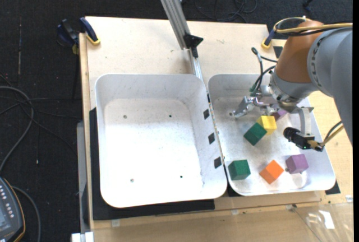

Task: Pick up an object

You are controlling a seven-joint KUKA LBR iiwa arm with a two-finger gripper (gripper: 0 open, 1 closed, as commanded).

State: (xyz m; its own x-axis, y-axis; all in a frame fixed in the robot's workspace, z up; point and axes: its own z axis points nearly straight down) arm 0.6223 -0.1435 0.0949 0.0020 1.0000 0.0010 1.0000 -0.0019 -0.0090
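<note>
The right bin (pixel 224 89) holds several small blocks. A dark green cube (pixel 255 134) touches a yellow block (pixel 268 123) near the bin's middle. Along the front lie another green cube (pixel 239 169), an orange block (pixel 272 171) and a purple block (pixel 297 163). A small purple piece (pixel 280 115) peeks out under the wrist. My gripper (pixel 242 109) hangs low over the right bin, just up-left of the yellow block and the dark green cube. I see nothing held in it.
The left bin (pixel 112 89) sits beside the right one, with a divider wall (pixel 210 129) between them. A slanted metal pole (pixel 171 3) rises from the bench behind the bins. A black cable part (pixel 297 137) hangs off the wrist over the right bin.
</note>
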